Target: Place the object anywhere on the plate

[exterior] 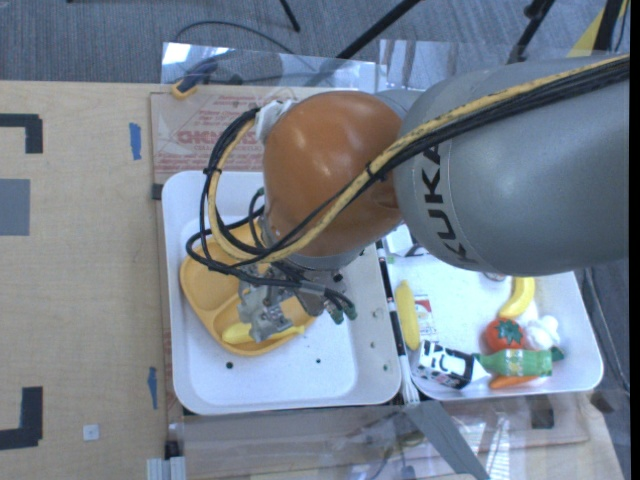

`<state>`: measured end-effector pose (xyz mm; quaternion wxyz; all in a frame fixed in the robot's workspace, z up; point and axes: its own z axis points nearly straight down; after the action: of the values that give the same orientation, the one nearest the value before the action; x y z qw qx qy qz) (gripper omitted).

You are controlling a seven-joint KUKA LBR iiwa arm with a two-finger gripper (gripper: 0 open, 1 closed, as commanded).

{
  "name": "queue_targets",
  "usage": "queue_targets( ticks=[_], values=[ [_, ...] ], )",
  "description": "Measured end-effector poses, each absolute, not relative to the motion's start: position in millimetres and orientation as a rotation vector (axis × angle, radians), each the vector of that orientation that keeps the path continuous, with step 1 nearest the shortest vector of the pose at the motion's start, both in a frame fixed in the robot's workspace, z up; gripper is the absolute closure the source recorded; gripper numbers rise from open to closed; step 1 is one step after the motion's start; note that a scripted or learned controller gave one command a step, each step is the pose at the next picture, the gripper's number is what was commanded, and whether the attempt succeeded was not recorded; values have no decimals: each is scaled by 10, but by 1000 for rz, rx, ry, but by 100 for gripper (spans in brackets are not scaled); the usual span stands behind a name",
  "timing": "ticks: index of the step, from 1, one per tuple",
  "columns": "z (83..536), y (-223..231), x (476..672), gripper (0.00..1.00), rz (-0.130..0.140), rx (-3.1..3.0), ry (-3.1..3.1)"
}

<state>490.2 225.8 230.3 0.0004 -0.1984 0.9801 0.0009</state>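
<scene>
A yellow-orange plate point(205, 293) lies in the left white bin point(300, 383), partly covered by the arm. My gripper point(268, 315) hangs low over the plate's right half. A small yellow object point(234, 335) lies on the plate just left of and below the gripper's tip; I cannot tell whether the gripper touches it. The big orange wrist hides the plate's upper right part.
The right bin point(585, 373) holds a yellow banana-like piece point(407, 315), a curved yellow piece point(518, 296), a red tomato-like toy point(503, 336), a green and orange item point(520, 364) and a black-and-white item point(445, 362). Black cables loop over the left bin's upper left.
</scene>
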Motion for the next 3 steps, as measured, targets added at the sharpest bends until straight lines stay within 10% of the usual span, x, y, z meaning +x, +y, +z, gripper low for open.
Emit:
queue_targets(
  ticks=[2,3],
  values=[
    [2342,2030,5167,100,4,-1121,2928],
    [2342,2031,5166,0,4,-1121,2929]
  ],
)
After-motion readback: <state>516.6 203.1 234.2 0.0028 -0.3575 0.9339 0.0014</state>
